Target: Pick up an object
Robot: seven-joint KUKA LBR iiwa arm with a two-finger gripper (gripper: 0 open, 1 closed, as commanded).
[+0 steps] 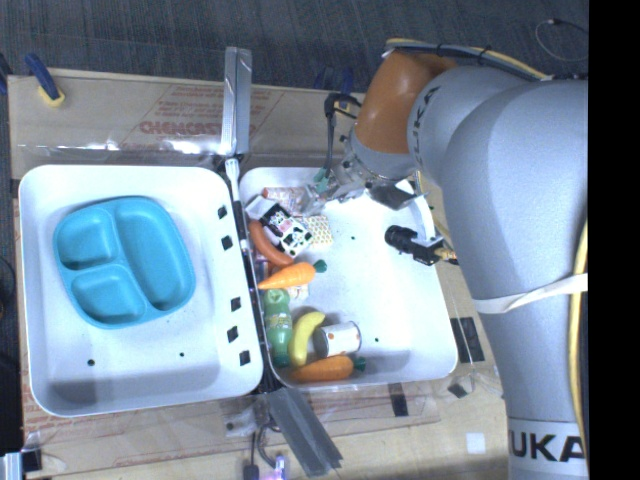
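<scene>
My gripper (332, 186) is low at the far end of the right bin (400, 308), just right of a small heap of objects. The heap holds a black-and-white patterned block (290, 231), a pale waffle-like piece (319, 232) and a red sausage (263, 243). Nearer along the bin's left wall lie an orange carrot (286, 276), a green item (277, 320), a yellow banana (305, 334), a white can (341, 339) and a second carrot (321, 370). I see nothing between the gripper's tips.
The left bin (60, 368) holds a blue divided plate (122, 260). The grey arm (500, 168) covers the right bin's right edge. A metal divider (237, 98) stands between the bins at the far side.
</scene>
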